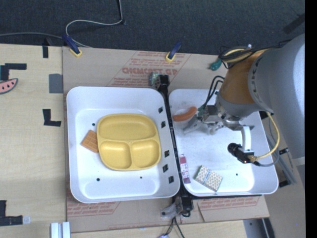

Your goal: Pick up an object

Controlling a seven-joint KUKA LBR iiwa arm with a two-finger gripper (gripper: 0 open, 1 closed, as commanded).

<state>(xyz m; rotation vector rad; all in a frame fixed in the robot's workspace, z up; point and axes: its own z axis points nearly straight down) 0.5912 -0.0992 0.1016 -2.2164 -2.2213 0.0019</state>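
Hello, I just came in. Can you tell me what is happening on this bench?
A robot arm reaches into the right bin, its gripper low beside an orange sausage-shaped piece. A small patterned packet lies nearer the front. The left bin holds a yellow divided tray over a brown cracker.

Wood bench w/ cardboard sheet under bins, dark carpet behind, even light.

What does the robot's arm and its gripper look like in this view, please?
The arm is bulky, rounded and grey, with an orange band above the wrist. Yellow and black cables loop around it, one ending at a black plug. The gripper is a small grey metal assembly with thin fingers.
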